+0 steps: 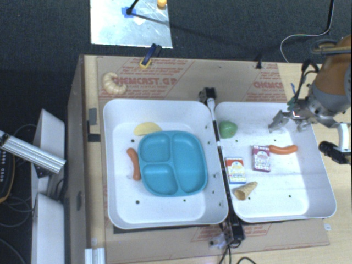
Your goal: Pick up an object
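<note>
My gripper hangs over the back right of the right bin, its fingers spread open with nothing between them. Just in front of it lies an orange-red sausage, next to a small red box. Further left in that bin sit a green ball, a red and yellow box and a beige cone. The left bin holds a blue divided tray, a yellow banana-like piece and a second sausage.
A black clamp stands at the back where the bins meet. On the cardboard bench behind lie a beige curled toy and a blue-yellow tool. A cable loops near the arm.
</note>
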